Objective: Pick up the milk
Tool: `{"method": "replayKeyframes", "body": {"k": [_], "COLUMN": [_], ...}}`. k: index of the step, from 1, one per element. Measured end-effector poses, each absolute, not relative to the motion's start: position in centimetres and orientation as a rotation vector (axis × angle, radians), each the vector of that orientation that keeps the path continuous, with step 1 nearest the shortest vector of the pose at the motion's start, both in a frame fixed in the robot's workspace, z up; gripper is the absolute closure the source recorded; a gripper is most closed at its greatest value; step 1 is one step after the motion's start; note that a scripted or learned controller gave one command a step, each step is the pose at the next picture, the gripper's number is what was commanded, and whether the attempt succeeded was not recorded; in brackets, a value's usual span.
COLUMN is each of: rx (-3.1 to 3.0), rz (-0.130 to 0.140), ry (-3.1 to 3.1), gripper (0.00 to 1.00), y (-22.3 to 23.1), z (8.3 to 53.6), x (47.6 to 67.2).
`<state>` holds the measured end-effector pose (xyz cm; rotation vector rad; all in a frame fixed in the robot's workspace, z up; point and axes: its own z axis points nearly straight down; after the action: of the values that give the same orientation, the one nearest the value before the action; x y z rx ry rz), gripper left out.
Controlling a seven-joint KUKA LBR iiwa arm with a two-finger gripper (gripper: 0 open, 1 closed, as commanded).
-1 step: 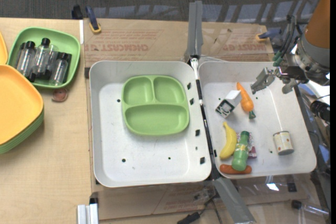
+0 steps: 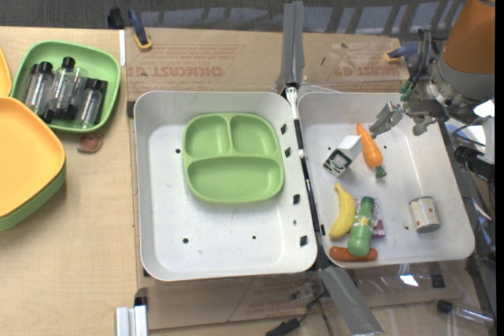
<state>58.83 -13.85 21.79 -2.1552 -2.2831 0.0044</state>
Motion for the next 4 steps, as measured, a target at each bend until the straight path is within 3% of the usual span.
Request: {"method": "replayKeyframes", "body": {"k": [1,2,3,4], "rx": [-2.017,-2.094,-2.293,-2.298], "rz": [0.002,0.002,0.001,0.002], "ry": [-2.409,-2.342,-2.145,-2.14], "gripper": [0.0,0.0,0.0,1.0], "y": [-11.1,-18.4,-19.7,-19.8], "z": [13.1,9.1,9.1,10.0], "x": [65.5,62.4,55.6,55.6]}}
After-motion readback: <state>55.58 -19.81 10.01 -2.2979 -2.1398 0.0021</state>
